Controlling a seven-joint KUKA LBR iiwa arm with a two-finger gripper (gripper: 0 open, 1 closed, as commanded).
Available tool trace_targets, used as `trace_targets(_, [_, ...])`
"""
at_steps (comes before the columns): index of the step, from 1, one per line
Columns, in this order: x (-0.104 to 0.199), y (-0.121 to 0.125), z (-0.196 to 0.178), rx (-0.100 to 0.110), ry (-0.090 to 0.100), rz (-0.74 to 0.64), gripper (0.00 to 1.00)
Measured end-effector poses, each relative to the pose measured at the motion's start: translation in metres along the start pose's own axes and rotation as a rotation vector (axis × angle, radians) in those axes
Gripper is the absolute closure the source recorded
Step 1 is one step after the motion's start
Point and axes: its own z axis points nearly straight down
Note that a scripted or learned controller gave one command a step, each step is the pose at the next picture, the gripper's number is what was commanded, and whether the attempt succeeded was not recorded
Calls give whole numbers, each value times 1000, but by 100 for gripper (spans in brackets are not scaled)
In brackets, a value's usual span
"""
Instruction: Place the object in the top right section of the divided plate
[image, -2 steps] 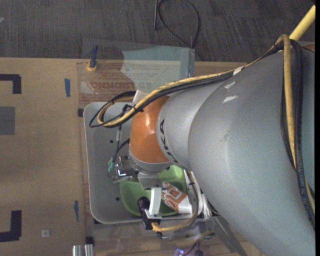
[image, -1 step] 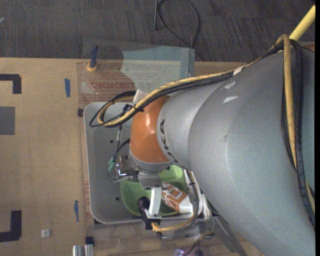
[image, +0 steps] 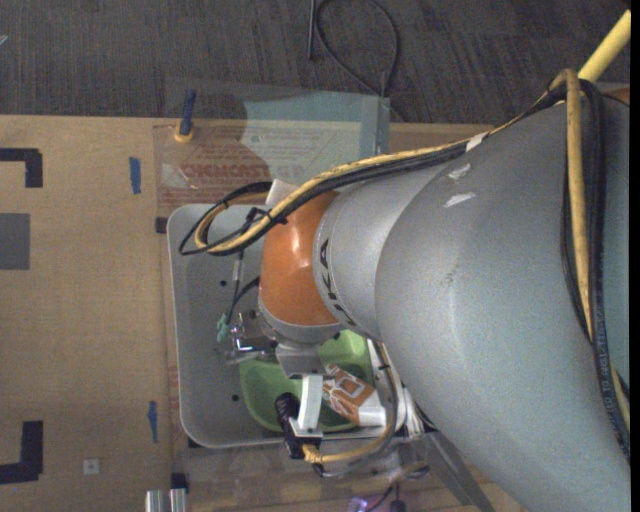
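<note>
1. Nearest the camera is the grey arm (image: 480, 300), which covers most of the right half of the view, with yellow and black cables running along it.
2. Its orange band (image: 292, 272) sits low over a white bin (image: 200, 400), so the wrist is judged to be working directly above the bin's contents.
3. A green divided plate (image: 262, 392) lies in the lower part of that bin, largely covered by the wrist; which of its sections is which cannot be made out.
4. An orange-and-white patterned item (image: 348, 392) shows over the plate just beside the wrist hardware. It may be the task's object, but this cannot be confirmed, nor whether it rests on the plate.
5. The pincer (image: 240, 338) appears as metal parts at the wrist's left, near a small green item (image: 222, 326). Its state cannot be told, nor whether it holds or touches anything.
6. The worktop (image: 80, 330) is tan with black and blue tape marks.
</note>
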Motion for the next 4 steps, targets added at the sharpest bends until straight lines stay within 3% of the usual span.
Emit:
trace_targets(1, [-21,-1,3,9,-25,26,0])
trace_targets(2, [5,-1,-8,4,7,-5,100])
trace_targets(3, [15,-15,-65,-7,-33,240,100])
trace_targets(4, [-43,-5,-136,-4,-35,343,100])
